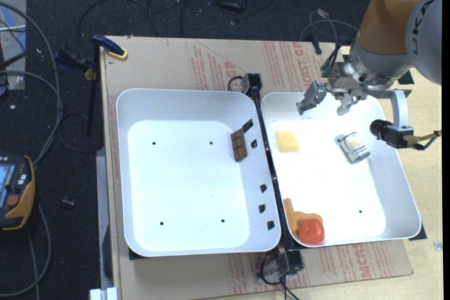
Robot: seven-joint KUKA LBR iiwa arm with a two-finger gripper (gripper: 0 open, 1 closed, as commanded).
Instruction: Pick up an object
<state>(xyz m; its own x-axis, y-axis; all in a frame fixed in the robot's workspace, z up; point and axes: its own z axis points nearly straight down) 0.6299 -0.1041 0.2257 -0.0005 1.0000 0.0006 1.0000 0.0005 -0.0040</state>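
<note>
Fingers spread wide and holding nothing, the gripper (328, 100) hovers over the right bin's (401, 172) far rim, ready to descend on the yellow block (287, 141) just below-left of it.

On my arm (415, 3), part of a maker's name stands in dark letters on the grey casing at the right edge; I can make out "UK". The cardboard sheet (211, 56) over the surface carries red print along its top and bottom edges, too skewed and faint to read. The small can (354, 147) has a label I cannot read.
</note>
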